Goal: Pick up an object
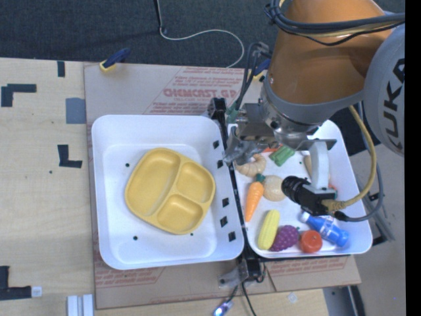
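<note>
1. One arm (pixel 329 51): smooth grey shell with a glossy orange band, reaching in from 3 o'clock over the right bin.
2. Two bins, shallow white plastic with rounded corners, set side by side: left bin (pixel 108 176) and right bin (pixel 352 170).
3. One plate (pixel 171 189): matte yellow, rounded outline, three moulded compartments, lying flat at the centre of the left bin.
4. One gripper (pixel 240 151): bare metal, at the right bin's 10 o'clock corner, just above a beige piece. We cannot tell whether it stands apart or together.
5. Objects for picking, all smooth toy foods in the right bin:
   - one carrot (pixel 253 199), orange and tapered, at 9 o'clock;
   - one corn cob (pixel 268 229), yellow and ribbed, at 7 o'clock;
   - one grape bunch (pixel 285 237), purple and knobbly, at 6 o'clock, touching the corn cob;
   - one blue piece (pixel 329 232), cylindrical, at 5 o'clock;
   - one red piece (pixel 310 242), round, just beside the blue piece;
   - one green piece (pixel 283 155), at 12 o'clock;
   - two beige pieces, lumpy (pixel 250 170) and rounded (pixel 273 184), toward 10 o'clock.
</note>
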### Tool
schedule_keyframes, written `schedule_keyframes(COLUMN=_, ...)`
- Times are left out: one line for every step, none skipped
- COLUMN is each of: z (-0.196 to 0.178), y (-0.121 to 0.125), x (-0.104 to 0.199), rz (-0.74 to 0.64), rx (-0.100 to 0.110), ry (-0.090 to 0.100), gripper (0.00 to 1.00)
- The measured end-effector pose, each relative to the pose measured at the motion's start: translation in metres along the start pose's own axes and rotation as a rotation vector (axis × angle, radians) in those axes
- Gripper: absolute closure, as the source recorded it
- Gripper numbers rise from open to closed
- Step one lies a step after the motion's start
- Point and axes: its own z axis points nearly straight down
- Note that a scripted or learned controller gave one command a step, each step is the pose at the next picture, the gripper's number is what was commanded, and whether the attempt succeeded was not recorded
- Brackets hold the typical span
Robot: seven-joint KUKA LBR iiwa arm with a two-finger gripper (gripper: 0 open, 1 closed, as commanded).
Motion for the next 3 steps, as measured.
schedule_keyframes(z=-0.007, y=0.001, x=0.105, rz=-0.011, rx=-0.005, ry=0.003, gripper=1.00)
schedule_keyframes(z=-0.017, y=0.001, x=0.100, rz=-0.004, rx=-0.002, ry=0.000, gripper=1.00)
schedule_keyframes(z=-0.026, y=0.013, x=-0.019, rz=0.013, rx=-0.006, ry=-0.002, gripper=1.00)
